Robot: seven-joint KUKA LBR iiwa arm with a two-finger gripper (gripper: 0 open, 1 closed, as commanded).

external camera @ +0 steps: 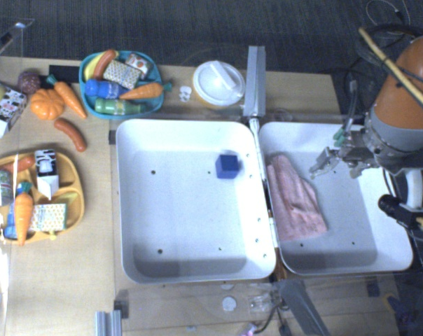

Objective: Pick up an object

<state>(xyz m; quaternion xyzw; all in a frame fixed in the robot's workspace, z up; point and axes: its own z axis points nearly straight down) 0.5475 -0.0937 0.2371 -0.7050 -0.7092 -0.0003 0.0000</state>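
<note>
- Wooden bench (pixel 92 257) carries two white bins so things stay put.
- Your pincer (pixel 330 161) hangs over the pink cloth (pixel 294 198), tips apart, holding nothing.
- Blue block (pixel 227 165) sits alone, easy to grab.

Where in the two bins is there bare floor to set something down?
Left bin: nearly all bare, everywhere but the blue cube near the back right. Right bin: free front-right of the pink cloth; crowded at the back, under the gripper.

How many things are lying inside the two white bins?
2: a blue block in the left bin, and a pink cloth in the right bin. The cloth might hide something.
</note>
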